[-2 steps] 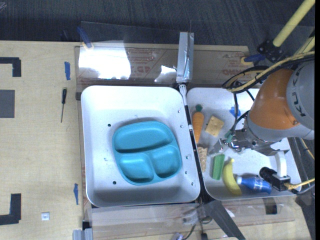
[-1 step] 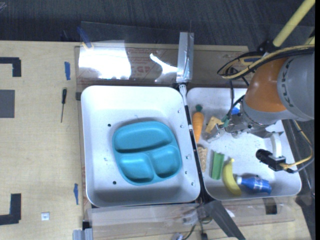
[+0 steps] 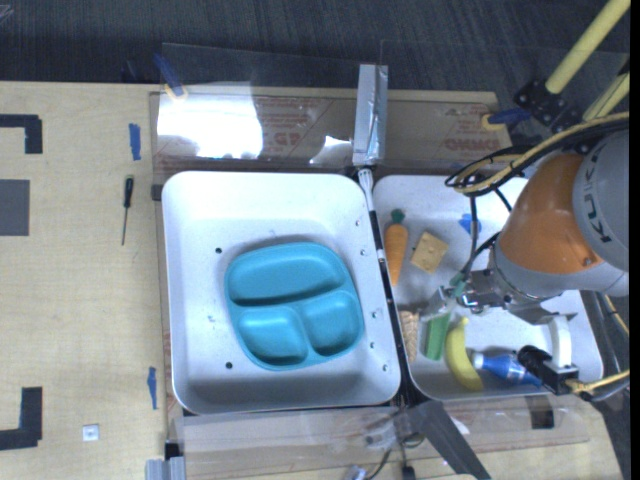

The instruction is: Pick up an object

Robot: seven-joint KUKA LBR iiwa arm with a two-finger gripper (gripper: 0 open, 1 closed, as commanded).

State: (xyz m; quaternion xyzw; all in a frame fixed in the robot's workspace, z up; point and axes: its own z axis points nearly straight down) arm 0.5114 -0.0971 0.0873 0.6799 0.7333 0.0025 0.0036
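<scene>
The right bin (image 3: 425,193) holds an orange carrot (image 3: 396,251), a tan sponge-like block (image 3: 430,251), a green block (image 3: 435,335), a yellow banana (image 3: 459,356) and a blue tube (image 3: 500,368). My arm, with its orange band (image 3: 550,228), hangs over the right side of this bin. The gripper (image 3: 462,296) reaches down just above the green block and the banana, close to the tan block. Its wrist hides the fingertips.
The left bin (image 3: 190,218) holds a blue divided plate (image 3: 293,303). A clear panel (image 3: 260,118) and a metal post (image 3: 368,113) stand behind the bins. Cables (image 3: 500,163) loop near the arm. A screwdriver (image 3: 126,206) lies on the wooden bench at left.
</scene>
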